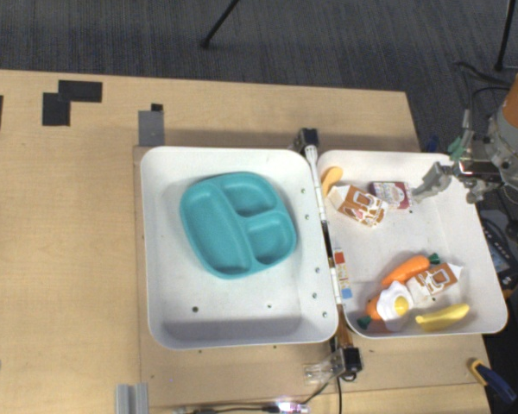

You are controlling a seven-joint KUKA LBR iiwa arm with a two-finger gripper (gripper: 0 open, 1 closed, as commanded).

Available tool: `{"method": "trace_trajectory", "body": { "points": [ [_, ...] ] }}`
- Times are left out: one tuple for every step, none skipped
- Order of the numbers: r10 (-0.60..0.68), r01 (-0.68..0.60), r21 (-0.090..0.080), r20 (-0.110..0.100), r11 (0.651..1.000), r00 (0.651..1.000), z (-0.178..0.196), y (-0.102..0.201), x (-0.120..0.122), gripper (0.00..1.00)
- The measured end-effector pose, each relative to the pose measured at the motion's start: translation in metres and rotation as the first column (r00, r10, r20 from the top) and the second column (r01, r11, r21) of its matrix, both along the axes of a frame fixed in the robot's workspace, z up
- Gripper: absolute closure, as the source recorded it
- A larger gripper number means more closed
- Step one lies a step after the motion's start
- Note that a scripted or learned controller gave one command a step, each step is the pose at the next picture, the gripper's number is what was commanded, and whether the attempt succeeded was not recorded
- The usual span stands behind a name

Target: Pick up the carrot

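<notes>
The carrot point(405, 270) lies in the right bin point(466, 231), in its near half, tilted with its green top toward the far right. A small brown-and-white packet point(435, 281) lies just beside it on the right, touching or nearly so. On the carrot's near side sits a fried egg toy point(394, 302), and a banana point(441, 316) rests near the bin's near-right corner.

In the far half of the same bin, well apart from the carrot, lie another brown-and-white packet point(361, 205), a dark red pouch point(388, 194) and a small yellow-orange piece point(330, 178) by the far-left corner.

The left bin point(164, 317) holds a teal divided plate point(238, 223). Both bins stand on the desk point(60, 248).

The pincer point(449, 176) hovers at the far-right edge of the right bin, well away from the carrot. Whether its grips are apart or together cannot be told from this view; nothing shows between them.
</notes>
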State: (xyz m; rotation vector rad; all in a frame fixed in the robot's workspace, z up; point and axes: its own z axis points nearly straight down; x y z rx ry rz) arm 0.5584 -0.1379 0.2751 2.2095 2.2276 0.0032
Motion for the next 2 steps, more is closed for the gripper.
{"method": "trace_trajectory", "body": {
  "points": [
    [0.138,-0.138,0.005,-0.013,0.99,0.99,-0.179,0.0,-0.033,0.0],
    [0.327,-0.327,-0.006,0.009,0.945,0.945,-0.187,0.025,-0.067,0.0]
  ]
}}
